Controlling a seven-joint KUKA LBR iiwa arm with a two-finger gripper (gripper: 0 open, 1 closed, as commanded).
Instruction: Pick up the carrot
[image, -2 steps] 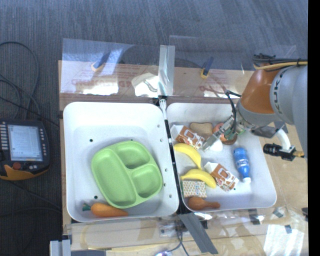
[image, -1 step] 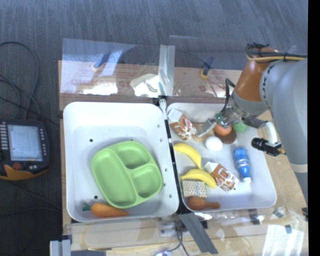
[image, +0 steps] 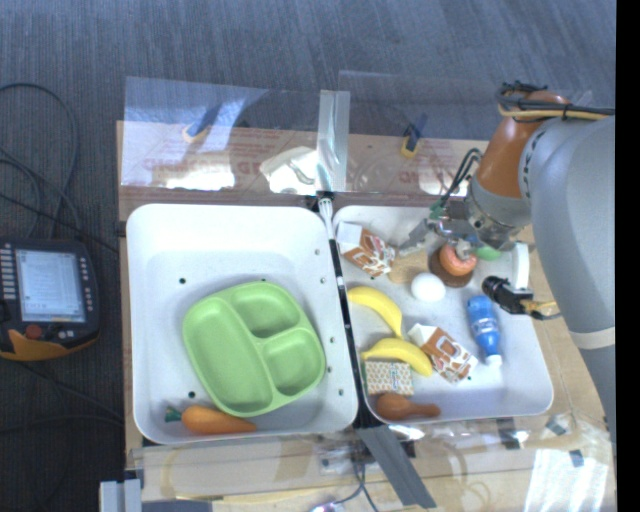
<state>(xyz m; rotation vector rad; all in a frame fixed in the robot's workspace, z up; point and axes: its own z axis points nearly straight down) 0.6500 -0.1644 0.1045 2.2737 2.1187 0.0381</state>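
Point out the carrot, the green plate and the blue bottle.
carrot (image: 215, 421), camera view, middle of its orange body.
green plate (image: 207, 352), camera view, left compartment's floor.
blue bottle (image: 485, 327), camera view, middle of its body.

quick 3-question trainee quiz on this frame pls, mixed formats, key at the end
1. True or false: the carrot lies in the same bin as the gripper.
2. What sits beside the carrot in the left bin? A) green plate B) blue bottle C) white ball
3. Fill in: the two bananas lie in the ___ bin.

Key: 1 false, the gripper hangs over the right bin. 2 A, the green plate. 3 right.
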